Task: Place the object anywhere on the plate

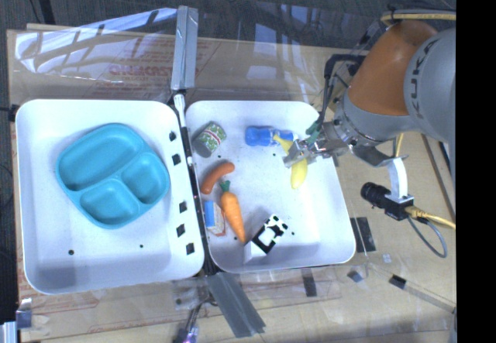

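On the table [46,47] the left bin [39,241] holds a blue plate [112,173] with three compartments, lying a little left of that bin's middle. Right of the plate, across the divider, the right bin [329,225] carries the loose things. Nearest the plate come a green can [209,138] on its side, an orange sausage [217,176], and below it a carrot [232,214] with a small blue-and-white packet [210,214] just beside it. Farther right of the plate lie a black-and-white patterned block [270,233] and, higher up, a blue bottle [262,136] on its side. Farthest from the plate, by the right bin's right wall, the jaws [301,149] sit over a yellow banana-like object [298,173], which hangs below them. Whether they are closed on it I cannot tell.
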Controlling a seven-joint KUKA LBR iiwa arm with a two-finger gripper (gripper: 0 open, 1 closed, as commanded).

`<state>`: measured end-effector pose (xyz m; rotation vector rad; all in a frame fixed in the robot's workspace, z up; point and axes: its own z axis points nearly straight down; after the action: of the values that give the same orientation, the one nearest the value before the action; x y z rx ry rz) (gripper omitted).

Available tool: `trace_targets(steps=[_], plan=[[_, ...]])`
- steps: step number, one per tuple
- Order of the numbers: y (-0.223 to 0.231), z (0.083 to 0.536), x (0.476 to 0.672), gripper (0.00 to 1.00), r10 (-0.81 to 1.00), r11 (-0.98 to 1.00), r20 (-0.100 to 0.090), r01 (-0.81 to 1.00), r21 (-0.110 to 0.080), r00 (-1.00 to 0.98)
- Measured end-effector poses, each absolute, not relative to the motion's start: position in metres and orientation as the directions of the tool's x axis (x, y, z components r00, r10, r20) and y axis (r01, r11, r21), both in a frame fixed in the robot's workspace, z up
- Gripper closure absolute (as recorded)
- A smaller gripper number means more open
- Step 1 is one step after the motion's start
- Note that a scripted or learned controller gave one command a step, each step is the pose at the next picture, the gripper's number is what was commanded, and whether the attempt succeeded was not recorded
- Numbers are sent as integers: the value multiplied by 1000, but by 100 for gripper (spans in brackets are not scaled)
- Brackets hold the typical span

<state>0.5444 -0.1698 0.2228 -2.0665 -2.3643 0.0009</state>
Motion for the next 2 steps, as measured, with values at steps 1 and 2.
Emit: trace_targets(steps=[1,2], plan=[[-75,216,577,100,985,172,1,985,-2,-172],[2,191,554,100,899,438,2,899,-4,-438]])
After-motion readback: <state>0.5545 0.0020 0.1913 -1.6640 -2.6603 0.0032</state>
